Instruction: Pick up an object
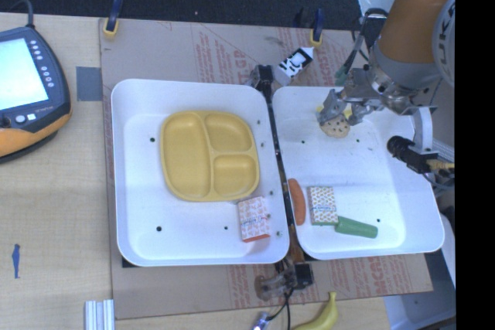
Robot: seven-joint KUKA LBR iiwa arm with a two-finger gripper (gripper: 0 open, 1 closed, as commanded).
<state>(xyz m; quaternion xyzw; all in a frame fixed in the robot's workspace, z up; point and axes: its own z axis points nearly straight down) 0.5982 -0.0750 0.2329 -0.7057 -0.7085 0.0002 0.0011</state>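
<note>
My gripper hangs low over the far part of the right bin, on the grey arm with the orange band that comes in from the right. A round tan cookie-like piece lies directly under the gripper's tip, partly covered by it; I cannot tell whether they touch. Near the right bin's front edge lie an orange carrot-like stick, a patterned white packet and a green piece. The left bin holds a yellow divided plate and a small red-and-white carton.
A teach pendant rests on the bench at the far left. In front of the bins lies a banana, beside a clamp. A black-and-white tag sits behind the bins, and a black arm part overhangs the right bin's right side.
</note>
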